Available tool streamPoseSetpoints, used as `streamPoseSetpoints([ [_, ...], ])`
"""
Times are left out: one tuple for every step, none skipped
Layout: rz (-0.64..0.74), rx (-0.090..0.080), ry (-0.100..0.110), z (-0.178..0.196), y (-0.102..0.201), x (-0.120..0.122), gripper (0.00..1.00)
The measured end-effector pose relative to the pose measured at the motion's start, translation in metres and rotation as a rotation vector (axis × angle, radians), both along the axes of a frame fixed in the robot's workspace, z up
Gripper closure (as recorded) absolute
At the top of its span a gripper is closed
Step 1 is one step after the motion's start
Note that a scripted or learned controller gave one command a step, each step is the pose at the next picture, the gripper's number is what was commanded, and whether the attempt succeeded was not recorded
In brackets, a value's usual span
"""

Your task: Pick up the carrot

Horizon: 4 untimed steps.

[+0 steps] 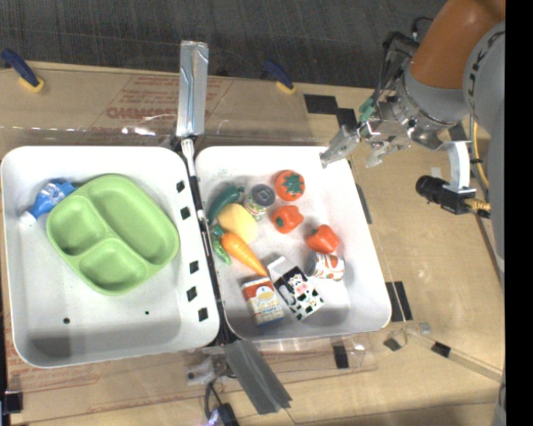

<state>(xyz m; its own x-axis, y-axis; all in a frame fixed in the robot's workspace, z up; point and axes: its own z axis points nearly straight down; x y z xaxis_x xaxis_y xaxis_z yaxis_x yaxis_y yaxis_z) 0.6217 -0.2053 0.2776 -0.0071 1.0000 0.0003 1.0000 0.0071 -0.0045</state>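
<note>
Up at the top right, we see the gripper [354,146] hanging just past the far right corner of the right bin [362,238]. We can see its 2 fingers [336,150] spread apart, and nothing sits between them. It touches no toy.

We see the grey arm [444,51] come in from the right, with its orange band high up, and it leans down and to the left toward the bins.

We count 2 white bins side by side. The left bin [35,318] holds a green plate [112,231] with 3 parts. A blue thing [50,195] peeks out beside the plate's top left edge.

The right bin holds the toy food. The carrot [240,250] lies near the bin's left wall, tilted, with its point toward the bottom right. A yellow toy [237,220] touches it just above, and a green one [224,200] sits above that. Near the top we see a tomato [289,184], a small grey round thing [263,196] and 2 red-orange toys [287,217]. Toward the front sit a small carton [264,299] and a black and white box [298,294].

The carrot is well apart from the gripper.
</note>
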Motion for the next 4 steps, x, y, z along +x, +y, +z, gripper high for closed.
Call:
streamPoseSetpoints([
  [0.236,0.002,0.000,-0.088,-0.004,-0.046,0.00],
  [0.358,0.002,-0.001,-0.103,-0.004,-0.080,0.00],
  [0.363,0.002,0.000,-0.092,-0.004,-0.079,1.00],
  [0.589,0.003,-0.002,-0.119,0.003,-0.102,1.00],
])
